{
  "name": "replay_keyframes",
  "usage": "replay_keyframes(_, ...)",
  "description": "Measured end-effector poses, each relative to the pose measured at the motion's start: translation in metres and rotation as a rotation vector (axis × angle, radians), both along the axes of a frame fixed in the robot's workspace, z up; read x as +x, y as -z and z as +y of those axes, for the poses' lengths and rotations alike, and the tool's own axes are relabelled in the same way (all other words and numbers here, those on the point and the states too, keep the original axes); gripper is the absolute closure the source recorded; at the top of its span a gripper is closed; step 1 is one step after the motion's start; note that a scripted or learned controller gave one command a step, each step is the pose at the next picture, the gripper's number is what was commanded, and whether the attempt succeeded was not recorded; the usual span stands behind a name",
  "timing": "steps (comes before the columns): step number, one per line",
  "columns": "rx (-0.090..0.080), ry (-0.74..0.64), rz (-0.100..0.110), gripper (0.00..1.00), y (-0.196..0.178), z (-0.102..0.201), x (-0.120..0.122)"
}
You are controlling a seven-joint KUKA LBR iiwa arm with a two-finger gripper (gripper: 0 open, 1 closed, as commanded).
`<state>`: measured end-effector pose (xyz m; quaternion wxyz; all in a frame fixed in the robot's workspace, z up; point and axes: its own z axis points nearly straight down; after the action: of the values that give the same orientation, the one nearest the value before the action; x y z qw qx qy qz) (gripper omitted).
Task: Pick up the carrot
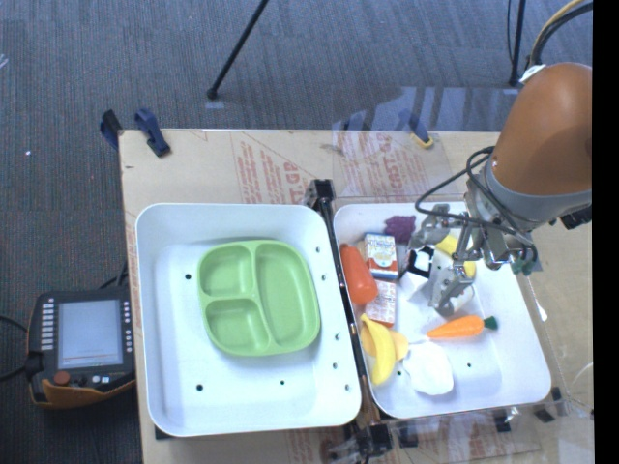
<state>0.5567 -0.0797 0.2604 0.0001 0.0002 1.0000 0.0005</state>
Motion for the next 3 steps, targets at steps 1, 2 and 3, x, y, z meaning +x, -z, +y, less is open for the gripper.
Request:
replay_keyframes(1,0.005,-0.119,0.014,0.0,0.136,-0.062,-0.015)
replay_keyframes(2,0.002,-0.111,0.004,0.0,0.175,-0.108,-0.044)
replay_keyframes(3,0.003,-0.118,-0.002,1.0,0.164,-0.105,-0.04)
